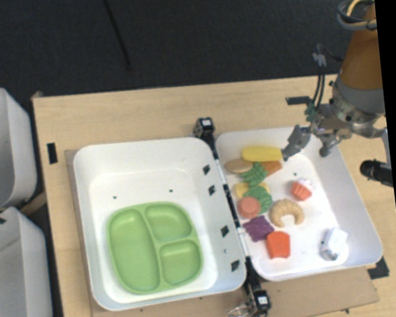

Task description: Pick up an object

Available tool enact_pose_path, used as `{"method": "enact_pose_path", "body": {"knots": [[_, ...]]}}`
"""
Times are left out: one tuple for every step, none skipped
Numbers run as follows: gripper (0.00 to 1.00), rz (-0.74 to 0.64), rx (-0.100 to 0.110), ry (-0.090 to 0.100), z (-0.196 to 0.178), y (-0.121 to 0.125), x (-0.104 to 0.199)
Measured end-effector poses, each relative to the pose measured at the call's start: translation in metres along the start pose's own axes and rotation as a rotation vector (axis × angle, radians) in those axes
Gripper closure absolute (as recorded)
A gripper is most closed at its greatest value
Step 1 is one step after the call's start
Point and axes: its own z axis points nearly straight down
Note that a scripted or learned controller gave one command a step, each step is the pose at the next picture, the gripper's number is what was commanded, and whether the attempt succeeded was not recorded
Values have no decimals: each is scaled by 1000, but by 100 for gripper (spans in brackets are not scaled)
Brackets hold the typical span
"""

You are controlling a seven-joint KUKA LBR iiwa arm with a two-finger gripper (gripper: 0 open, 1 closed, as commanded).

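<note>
Right now the arm (361,67) hangs over the far right corner of the right bin (349,194), and its claw (310,142) has two dark fingers spread apart with nothing between them. One finger (296,140) points down toward the yellow corn-like piece (261,154), close beside it but apart from it, as far as I can make out. So I judge this as the approach step: nothing is picked yet, and the claw is lining up over the pile.

The next move calls for a choice of one piece, then a drop straight down with the fingers on either side of it. The toys at the bin's left are crowded and touching, so a lone piece may be the easier grab.

Counting the right bin: one yellow piece, one tan flat piece (238,165), one green leafy piece (254,175), one pink round piece (250,206), one croissant (286,211), one purple piece (259,228), one small orange-red piece (300,190), one orange block (278,244), and one white-blue thing (331,244) off alone near the front corner. A further yellow and green bit by the pink one is too small to name.

The left bin (90,201) carries one green tray (153,246) with three compartments. Both bins sit side by side on the worktop (53,120).
</note>
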Motion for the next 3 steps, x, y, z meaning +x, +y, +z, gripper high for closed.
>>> {"method": "enact_pose_path", "body": {"knots": [[0,-3,-12,-2,-7,2,0],[0,-1,-9,-2,55,1,-3],[0,0,-8,-3,104,-5,-12]]}}
